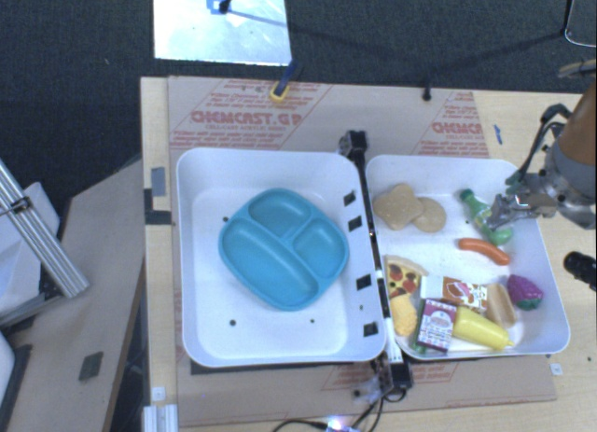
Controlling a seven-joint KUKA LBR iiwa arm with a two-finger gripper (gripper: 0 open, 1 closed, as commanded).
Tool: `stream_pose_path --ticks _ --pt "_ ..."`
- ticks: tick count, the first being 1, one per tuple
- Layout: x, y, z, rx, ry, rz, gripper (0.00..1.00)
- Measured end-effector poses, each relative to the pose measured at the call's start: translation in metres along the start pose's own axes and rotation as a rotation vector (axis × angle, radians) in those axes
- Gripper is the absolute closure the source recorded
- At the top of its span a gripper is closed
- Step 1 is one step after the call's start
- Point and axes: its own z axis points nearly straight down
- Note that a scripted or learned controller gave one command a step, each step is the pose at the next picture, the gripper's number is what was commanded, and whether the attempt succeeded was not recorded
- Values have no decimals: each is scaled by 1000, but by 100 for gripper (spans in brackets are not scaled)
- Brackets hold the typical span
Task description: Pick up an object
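My gripper (505,211) reaches in from the right and hangs over the far right part of the right bin (550,262). It sits right at a green toy bottle (481,216), whose lower end lies under the gripper's tip. Just below the bottle lies an orange sausage (483,250). Whether the bottle is gripped is not visible.
The right bin also holds tan bread slices (409,208), a pizza slice (403,278), a red box (436,325), a yellow piece (480,329), a hot dog (501,303) and purple grapes (525,290). A blue divided plate (283,248) lies in the left bin (201,234).
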Motion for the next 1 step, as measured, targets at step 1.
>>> stream_pose_path --ticks 1 --pt "0 1 -20 5 1 0 100"
